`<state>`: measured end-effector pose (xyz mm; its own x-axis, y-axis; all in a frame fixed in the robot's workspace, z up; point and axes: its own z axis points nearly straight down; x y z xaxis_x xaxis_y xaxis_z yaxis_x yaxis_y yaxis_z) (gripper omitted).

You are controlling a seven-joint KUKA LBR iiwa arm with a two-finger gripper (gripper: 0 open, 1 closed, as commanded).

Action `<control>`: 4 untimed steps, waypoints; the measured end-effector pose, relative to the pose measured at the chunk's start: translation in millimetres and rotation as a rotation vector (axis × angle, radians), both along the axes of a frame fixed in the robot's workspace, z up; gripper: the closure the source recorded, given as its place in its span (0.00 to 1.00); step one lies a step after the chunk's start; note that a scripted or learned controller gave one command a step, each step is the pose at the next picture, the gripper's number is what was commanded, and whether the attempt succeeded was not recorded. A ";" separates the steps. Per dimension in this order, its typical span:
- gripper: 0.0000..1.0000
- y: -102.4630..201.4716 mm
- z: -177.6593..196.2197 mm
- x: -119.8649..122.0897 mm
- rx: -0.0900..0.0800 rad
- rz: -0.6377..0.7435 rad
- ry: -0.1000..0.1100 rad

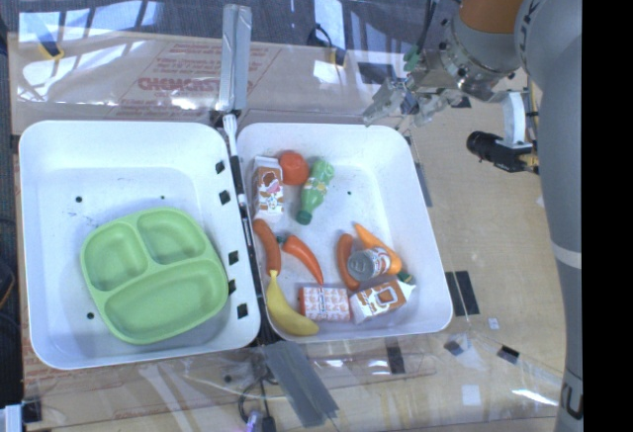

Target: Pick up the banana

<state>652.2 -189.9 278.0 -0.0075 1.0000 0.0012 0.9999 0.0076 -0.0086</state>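
The yellow banana (286, 310) lies in the front left corner of the right bin (420, 222), against the bin's wall, beside a red and white packet (324, 302). My gripper (396, 112) hangs above the far right rim of that bin, well away from the banana. It is open with nothing between its fingers.
The right bin also holds a small carton (267, 187), a red tomato (292, 166), a green bottle (314, 189), a sausage (267, 244), a carrot (305, 258), a can (365, 265) and another carton (382, 300). A green divided plate (153, 273) lies in the left bin (59, 163).
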 end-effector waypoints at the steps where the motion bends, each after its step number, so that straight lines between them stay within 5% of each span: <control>1: 0.00 -14.3 162.6 -1.9 -0.001 -0.009 -0.003; 2: 0.00 53.6 67.5 -39.3 0.001 0.207 0.000; 3: 0.00 30.9 153.2 0.2 0.001 0.356 -0.004; 4: 0.00 65.4 148.1 -4.2 0.003 0.416 -0.001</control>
<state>648.0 -124.5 426.2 -0.4110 0.9116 0.0040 0.9116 0.4110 -0.0072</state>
